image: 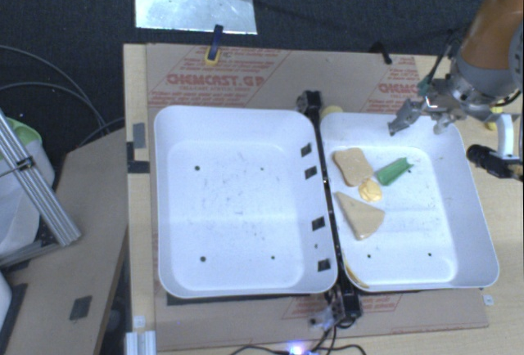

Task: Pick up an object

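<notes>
Now, from the camera above: two white bins side by side on the brown worktop [246,71]. On the left, the left bin [237,120]. On the right, the right bin [458,263], with four small things near its left side. Close together, nearly touching: a tan slice [352,165] like bread, a green toy [395,171] shaped like a stick just right of it, a little yellow lump [370,190] below both, and a tan wedge [360,216] below that, like a bit of cheese or toast.

Up at the far edge of the right bin, the grey and orange arm [491,34], reaching in from the right. Jaws spread apart, with nothing between them. Hanging over the bin's back rim, apart from the four things, up and to the right of the green toy.

Probably all light toys, easy to lift. Maybe hard and smooth, so maybe slippery. Best pick, at a guess: the green toy, thin enough to fit between the jaws, with free room on its right. Best to pinch across its narrow middle, not the ends. Harder: the tan slice and tan wedge, flat on the bin floor, with little to grab. Some risk of bumping the yellow lump, so close by.
</notes>
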You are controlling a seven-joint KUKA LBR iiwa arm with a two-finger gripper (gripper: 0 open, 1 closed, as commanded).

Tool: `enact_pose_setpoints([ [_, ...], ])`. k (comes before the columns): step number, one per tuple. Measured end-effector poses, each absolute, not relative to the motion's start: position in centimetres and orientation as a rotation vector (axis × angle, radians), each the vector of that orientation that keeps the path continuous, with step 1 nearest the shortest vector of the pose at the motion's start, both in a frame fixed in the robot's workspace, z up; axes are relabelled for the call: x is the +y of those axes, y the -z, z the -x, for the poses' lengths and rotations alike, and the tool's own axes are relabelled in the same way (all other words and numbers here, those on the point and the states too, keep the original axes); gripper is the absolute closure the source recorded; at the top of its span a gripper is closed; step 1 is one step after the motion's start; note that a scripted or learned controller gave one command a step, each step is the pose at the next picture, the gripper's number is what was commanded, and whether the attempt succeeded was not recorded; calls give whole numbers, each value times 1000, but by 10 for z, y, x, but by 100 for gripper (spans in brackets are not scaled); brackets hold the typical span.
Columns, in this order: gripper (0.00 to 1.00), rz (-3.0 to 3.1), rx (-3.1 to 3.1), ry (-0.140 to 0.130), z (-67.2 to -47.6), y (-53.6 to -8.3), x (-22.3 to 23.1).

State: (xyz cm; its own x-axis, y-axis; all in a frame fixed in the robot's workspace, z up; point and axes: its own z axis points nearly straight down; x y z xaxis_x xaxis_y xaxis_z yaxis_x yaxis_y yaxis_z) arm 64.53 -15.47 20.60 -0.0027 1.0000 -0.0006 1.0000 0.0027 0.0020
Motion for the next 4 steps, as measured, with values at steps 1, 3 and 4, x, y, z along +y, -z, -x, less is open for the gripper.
enact_pose_setpoints([
  [1, 0, -2215, 2220, -6, -627, -97, -135],
  [3, 100, -2213, 2220, -15, -572, -100, -85],
  [4, 100, -2205, 2231, -14, -567, -190, -13],
])
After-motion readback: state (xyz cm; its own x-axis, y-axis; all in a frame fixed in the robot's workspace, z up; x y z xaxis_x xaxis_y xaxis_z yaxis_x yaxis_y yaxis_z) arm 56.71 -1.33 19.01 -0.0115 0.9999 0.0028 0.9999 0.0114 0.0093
